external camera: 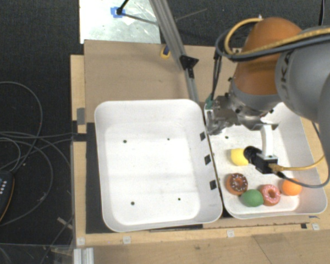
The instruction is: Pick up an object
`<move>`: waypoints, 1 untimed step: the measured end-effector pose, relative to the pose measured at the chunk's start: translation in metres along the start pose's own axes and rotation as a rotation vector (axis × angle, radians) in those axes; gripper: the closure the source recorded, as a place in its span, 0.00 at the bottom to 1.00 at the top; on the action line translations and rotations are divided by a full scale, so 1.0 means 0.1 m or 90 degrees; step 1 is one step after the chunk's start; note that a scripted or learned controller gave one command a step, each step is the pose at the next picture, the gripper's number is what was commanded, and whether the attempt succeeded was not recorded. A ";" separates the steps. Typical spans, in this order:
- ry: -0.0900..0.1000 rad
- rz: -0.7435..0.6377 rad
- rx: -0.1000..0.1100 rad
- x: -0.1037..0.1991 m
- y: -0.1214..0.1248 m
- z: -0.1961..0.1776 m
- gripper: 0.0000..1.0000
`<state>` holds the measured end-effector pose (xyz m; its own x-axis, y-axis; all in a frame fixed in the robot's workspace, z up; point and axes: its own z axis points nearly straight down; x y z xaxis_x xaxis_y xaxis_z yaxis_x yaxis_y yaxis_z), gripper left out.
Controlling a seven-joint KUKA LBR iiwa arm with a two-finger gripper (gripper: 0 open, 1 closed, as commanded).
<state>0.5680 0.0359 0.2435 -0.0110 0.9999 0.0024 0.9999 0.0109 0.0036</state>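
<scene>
Yellow toy fruit (pixel 238 157), lemon-like, lies in the right bin (pixel 318 199), roughly mid-bin. It sits apart from the cluster nearer the front wall: chocolate doughnut (pixel 236 183), green ball (pixel 252 197), pink doughnut (pixel 270 194), orange ball (pixel 290 187). Camera view: gripper (pixel 215 121) hangs over the right bin's far left corner, beside the wall it shares with the left bin (pixel 148 164). It is near the yellow fruit but not touching it. Open or closed, cannot tell; the wrist hides that part. Nothing seen held. Handling, as a judgement: probably a light plastic or foam play piece with smooth rounded skin, so apt to roll or slip out of a pinch; not fragile. Best hold looks to be across its short middle, straight down, since bare bin floor shows on its left and far sides.
</scene>
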 end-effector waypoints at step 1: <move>0.000 0.000 0.000 0.57 0.12 -0.06 1.00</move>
